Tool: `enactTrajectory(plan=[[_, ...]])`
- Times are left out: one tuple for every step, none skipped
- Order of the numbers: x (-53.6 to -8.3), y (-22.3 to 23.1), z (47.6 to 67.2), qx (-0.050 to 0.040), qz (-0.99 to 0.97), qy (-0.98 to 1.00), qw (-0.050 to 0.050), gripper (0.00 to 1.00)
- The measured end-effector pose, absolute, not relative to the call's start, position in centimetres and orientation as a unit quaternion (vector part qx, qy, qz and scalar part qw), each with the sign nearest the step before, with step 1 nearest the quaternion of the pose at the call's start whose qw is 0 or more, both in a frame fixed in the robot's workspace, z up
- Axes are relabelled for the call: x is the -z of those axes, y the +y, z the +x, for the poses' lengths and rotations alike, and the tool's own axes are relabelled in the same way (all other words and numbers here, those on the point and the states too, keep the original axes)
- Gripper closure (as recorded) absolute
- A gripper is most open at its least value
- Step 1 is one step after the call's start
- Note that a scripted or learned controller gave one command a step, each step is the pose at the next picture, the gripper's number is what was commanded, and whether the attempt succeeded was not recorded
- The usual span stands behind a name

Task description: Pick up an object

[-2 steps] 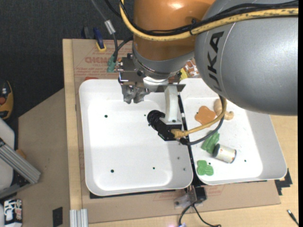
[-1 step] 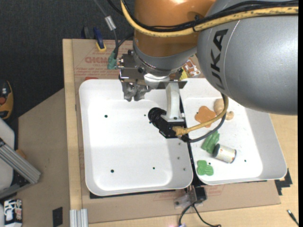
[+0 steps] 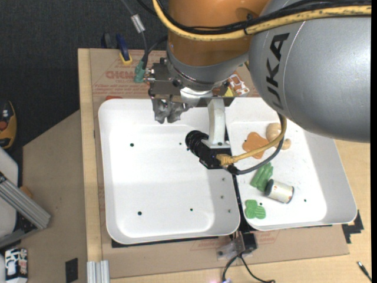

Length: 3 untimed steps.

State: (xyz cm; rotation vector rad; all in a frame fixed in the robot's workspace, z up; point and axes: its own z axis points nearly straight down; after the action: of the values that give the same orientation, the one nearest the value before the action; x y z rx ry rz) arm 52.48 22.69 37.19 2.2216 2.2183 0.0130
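1. The arm, grey with an orange band, reaches in from the right and covers the upper part of the view.
2. The left bin lies below the wrist, its white floor bare but for a few small dark dots.
3. The right bin sits beside it, touching along the shared middle edge, and holds all the loose objects.
4. The gripper hangs over the far edge of the left bin, fingers close together with only a narrow gap and nothing between them.
5. A green bottle with a white cap lies on its side in the right bin, well apart from the fingers, across the divide.
6. An orange flat piece lies near the right bin's far side, with a tan rounded object just beside it.
7. A small green piece rests near the right bin's front edge, close to the bottle.
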Motion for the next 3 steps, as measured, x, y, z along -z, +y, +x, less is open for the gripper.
enactTrajectory(plan=[[-38.2,22.7,52.5,-0.0051,0.707,0.707,0.001,1.0],[-42.6,2.4,53.5,-0.001,0.713,0.701,0.005,1.0],[-52.0,8.8,53.7,-0.0057,0.705,0.709,0.004,1.0]])
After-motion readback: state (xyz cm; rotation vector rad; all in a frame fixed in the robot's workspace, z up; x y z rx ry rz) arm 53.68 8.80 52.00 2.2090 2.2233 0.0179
